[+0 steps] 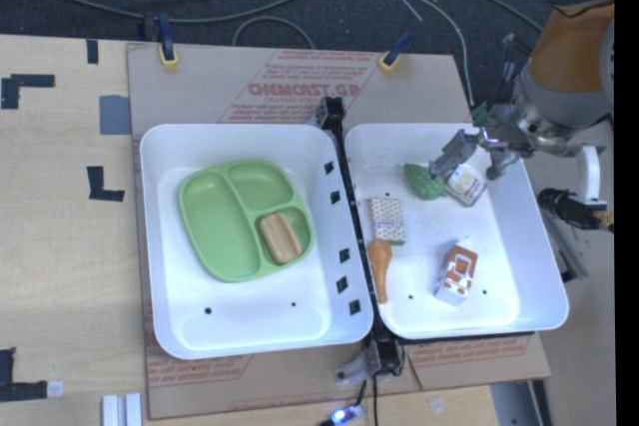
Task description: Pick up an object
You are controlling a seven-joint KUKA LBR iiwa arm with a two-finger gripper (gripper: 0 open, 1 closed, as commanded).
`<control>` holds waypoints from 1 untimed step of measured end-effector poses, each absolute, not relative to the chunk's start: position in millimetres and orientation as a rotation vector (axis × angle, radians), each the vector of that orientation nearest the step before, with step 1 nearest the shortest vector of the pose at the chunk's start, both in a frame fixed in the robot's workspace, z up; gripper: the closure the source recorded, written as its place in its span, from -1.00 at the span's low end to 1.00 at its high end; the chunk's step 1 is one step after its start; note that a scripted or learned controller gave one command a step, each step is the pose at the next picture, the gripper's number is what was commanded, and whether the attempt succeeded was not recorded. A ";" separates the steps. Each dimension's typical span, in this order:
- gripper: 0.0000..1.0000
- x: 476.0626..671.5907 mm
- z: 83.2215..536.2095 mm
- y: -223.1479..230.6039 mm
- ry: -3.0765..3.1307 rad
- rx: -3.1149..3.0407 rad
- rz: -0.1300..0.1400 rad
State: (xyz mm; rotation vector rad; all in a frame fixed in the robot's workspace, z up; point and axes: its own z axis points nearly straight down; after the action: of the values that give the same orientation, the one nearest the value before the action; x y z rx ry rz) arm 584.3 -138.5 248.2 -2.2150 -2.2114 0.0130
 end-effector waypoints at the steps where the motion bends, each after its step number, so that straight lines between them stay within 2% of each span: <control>1: -1.00 586.6 255.3 -138.1 -2.222 -2.219 0.001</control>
State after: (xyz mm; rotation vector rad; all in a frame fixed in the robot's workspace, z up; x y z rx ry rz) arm 586.6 -138.1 255.3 -2.2186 -2.2221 0.0013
